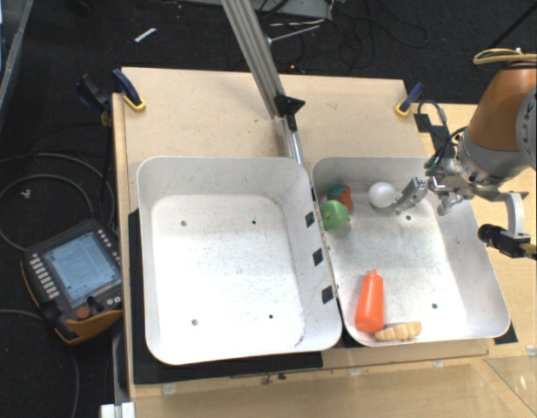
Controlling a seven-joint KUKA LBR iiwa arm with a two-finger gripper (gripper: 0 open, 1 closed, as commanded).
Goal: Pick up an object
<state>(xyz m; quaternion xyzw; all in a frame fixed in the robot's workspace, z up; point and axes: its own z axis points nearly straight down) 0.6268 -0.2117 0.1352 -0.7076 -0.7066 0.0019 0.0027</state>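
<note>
— Two white bins sit side by side on the counter point(216, 120); which one has the things in it?

— The right bin point(464, 268). Against its left wall, toward the far end, lies a green ball-like object point(335, 215) with a small red and green piece point(339, 193) touching its far side. Just to the right of those, near the far wall, rests a white ball point(382, 195).

— And the long ones?

— An orange bottle point(370, 301) lies in the near part of that bin. Its long axis runs almost straight from near to far, tilted slightly, with the narrow cap end pointing toward the far wall and the broad base toward the near rim. Touching its base is a pale tan piece point(399, 331) that looks lumpy, lying crosswise, its long axis running left to right along the near wall.

— Where is the arm?

— Reaching in from the right, with the jaws point(414, 194) over the far right part of the right bin, just beside the white ball and apart from it. Nothing shows between the fingers. Whether they are parted or closed, I cannot tell.

— The left bin point(164, 233)?

— Its floor shows a few dark dots and faint speckling.
</note>
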